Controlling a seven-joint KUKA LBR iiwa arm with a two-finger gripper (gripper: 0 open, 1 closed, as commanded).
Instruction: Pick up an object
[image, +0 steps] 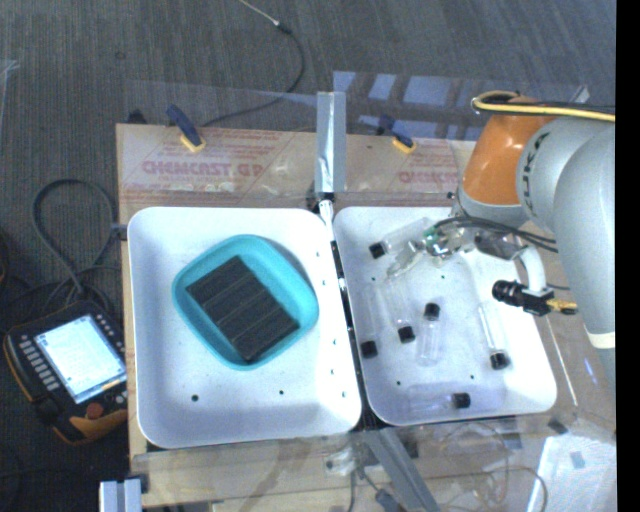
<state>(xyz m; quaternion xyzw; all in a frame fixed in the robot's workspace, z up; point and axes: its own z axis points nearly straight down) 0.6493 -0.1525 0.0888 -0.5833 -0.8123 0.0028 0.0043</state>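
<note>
Grey arm (585, 200) looms over two white bins (150, 400); one blue dish (245, 300) lies left; gripper (432, 240) grip unclear.

floor (120, 60): dark grey ribbed carpet, showing from nine through twelve o'clock. bench top (240, 165): pale wood board under a clear sheet, faint red lettering. clamps: one blue (184, 124) at eleven o'clock, another (397, 138) near one. cables: a black loop (62, 215) at nine, a thin lead (285, 40) at twelve. handheld pendant (70, 372), screen lit, at eight.
</note>
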